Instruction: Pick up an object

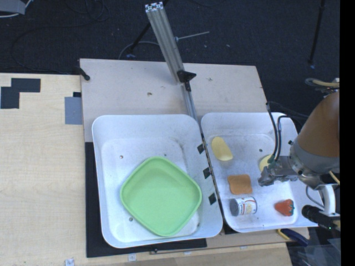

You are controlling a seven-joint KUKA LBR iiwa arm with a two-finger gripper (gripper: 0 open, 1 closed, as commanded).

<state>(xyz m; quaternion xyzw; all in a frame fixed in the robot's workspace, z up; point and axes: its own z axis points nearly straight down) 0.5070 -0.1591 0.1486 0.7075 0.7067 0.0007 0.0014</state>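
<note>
The tool (270,176) hangs low over the right bin (244,125), close to that bin's right wall, and whether it is clenched or released I cannot tell from here. Nothing is plainly in its grip. A yellowish thing (264,162) peeks out just on its far side, partly hidden by the wrist, and looks like the likeliest target. I'd guess it is light and rounded, so a centred pinch across its narrow width would suit.

Just left of the tool lies a flat orange-brown slab (240,184), toast-like; it looks stiff and thin, hard to get under. Nearer the front sits a small can (243,206) on its side, smooth and apt to roll, best taken across its body. A red strawberry-shaped toy (284,207) lies to the can's right. Farther back and left is a yellow banana-like piece (222,149).

The left bin (111,132) holds a green square plate (161,195), broad and shallow. Both bins rest on the desk (138,87).
</note>
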